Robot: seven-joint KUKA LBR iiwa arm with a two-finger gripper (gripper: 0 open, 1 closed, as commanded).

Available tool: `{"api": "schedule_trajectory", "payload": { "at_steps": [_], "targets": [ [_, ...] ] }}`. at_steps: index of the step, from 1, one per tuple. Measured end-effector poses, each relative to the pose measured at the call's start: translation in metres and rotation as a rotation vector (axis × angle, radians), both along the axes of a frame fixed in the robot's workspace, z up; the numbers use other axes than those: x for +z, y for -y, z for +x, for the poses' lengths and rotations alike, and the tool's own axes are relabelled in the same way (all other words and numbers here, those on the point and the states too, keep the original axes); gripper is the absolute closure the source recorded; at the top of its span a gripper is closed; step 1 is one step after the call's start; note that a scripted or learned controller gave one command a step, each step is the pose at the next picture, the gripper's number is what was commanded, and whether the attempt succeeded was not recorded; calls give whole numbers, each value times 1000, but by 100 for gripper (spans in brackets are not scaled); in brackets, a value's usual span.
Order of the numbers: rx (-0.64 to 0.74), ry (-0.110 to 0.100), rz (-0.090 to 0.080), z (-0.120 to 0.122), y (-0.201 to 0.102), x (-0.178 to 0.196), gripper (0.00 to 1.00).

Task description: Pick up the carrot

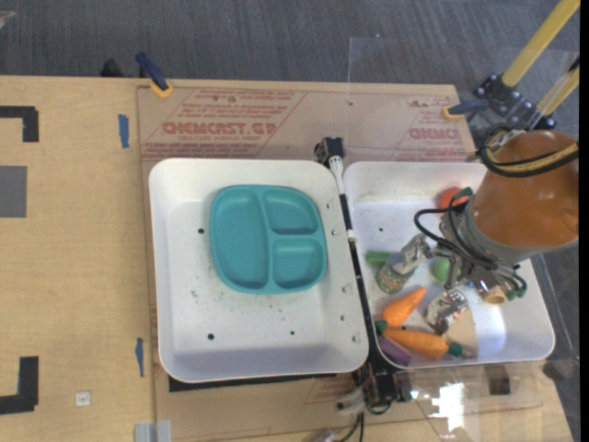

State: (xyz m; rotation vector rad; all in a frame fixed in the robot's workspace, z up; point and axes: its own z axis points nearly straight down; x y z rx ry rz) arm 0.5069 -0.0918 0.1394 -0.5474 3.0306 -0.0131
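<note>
The carrot (405, 307), small and orange, lies tilted in the right bin (529, 343) near its left wall. A longer orange vegetable (421, 342) with a purple end lies just below it. My arm's orange band (527, 191) hangs over the bin's right half. The gripper (448, 308) points down into the pile just right of the carrot, close to it. Nothing shows as lifted off the bin floor.
The left bin (179, 330) holds a teal divided plate (269, 238). Around the carrot lie a metallic grey item (405, 263), green pieces (442, 267), a red-orange item (451, 197), a beige wedge (466, 332) and a tan ring (495, 293). A black divider (348, 238) separates the bins.
</note>
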Motion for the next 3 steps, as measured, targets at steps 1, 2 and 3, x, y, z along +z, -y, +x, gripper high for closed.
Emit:
{"api": "schedule_trajectory", "payload": {
  "at_steps": [1, 2, 3],
  "targets": [
    [300, -52, -9, -12, -69, 46, 0],
    [312, -56, -12, -19, -46, 46, 0],
    [389, -47, -16, 5, 1, -44, 0]
  ]
}}
